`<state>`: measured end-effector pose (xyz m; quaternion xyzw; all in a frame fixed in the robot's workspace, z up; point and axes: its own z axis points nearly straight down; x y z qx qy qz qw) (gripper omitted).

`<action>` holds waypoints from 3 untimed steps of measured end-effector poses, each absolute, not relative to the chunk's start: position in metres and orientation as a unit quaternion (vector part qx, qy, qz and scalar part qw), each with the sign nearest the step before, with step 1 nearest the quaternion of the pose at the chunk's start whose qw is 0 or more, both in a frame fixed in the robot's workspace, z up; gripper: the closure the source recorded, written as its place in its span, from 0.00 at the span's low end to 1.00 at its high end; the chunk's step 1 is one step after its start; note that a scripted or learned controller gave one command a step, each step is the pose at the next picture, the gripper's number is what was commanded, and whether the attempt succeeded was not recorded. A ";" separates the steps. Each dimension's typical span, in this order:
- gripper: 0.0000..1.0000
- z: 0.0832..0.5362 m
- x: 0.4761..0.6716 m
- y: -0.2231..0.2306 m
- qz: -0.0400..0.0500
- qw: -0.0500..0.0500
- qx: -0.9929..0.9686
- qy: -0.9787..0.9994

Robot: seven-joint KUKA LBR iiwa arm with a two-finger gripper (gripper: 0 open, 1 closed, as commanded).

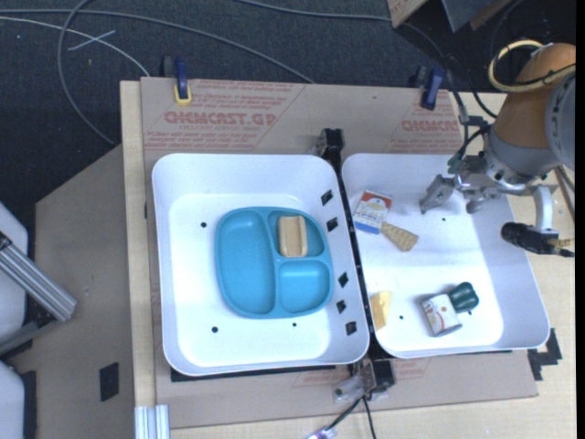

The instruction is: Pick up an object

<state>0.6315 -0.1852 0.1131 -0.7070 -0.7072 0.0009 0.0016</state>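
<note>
The arm (535, 99) reaches in from the right, its orange band uppermost and the grey wrist below it, bent down over the far right part of the right bin (512, 337). The gripper (455, 195) hangs above that bin's floor near its back wall, its two fingers spread apart with nothing between them.

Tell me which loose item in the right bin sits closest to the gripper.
The tan wedge and the small red-and-white carton are about equally near the gripper; the other items lie toward the bin's front edge.
</note>
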 end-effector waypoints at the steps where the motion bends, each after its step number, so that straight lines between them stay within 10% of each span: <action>1: 0.00 0.084 0.631 -0.185 0.001 0.002 -0.707 -0.708; 2: 1.00 0.097 0.633 -0.185 -0.001 0.000 -0.707 -0.708; 3: 1.00 0.159 0.628 -0.189 -0.001 -0.002 -0.707 -0.707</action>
